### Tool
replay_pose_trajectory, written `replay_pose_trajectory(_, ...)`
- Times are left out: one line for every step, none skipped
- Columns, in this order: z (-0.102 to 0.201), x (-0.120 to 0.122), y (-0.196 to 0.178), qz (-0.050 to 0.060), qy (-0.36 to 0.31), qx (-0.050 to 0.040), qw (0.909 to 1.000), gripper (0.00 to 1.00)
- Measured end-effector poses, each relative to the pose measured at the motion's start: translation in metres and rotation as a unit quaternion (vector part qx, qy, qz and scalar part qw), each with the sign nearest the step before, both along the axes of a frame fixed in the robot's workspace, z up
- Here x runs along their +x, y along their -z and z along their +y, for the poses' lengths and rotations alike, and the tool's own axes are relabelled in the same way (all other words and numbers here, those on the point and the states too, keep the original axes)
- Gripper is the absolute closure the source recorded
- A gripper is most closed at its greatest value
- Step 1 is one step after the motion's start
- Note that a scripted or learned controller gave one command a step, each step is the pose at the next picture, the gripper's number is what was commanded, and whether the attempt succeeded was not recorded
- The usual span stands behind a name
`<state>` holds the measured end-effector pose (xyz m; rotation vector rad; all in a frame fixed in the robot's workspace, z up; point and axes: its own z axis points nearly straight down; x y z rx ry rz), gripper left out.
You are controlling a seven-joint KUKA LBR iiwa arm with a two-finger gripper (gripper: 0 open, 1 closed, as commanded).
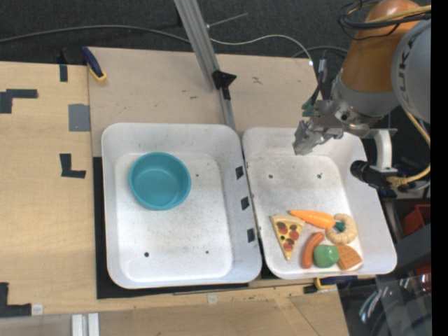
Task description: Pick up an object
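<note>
A: Hovering at the right bin's (364,187) twelve o'clock edge, the end effector (305,143) points down over the rim; nothing sits between its tips, and how they stand, I cannot tell.

B: And the objects?

A: Clustered at that bin's five o'clock corner: a pizza slice (286,234), a carrot (312,218), a red sausage (311,249), a green piece (325,256). A teal bowl (160,180) rests at the left bin's (210,257) ten o'clock on the surface (42,208).
</note>
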<state>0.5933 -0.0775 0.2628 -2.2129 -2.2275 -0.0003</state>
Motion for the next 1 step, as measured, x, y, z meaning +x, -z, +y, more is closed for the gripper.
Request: replay_pose_trajectory(0.0583, -0.0158, 0.0013, 0.0, 0.0, 0.0003, 1.0, 1.0)
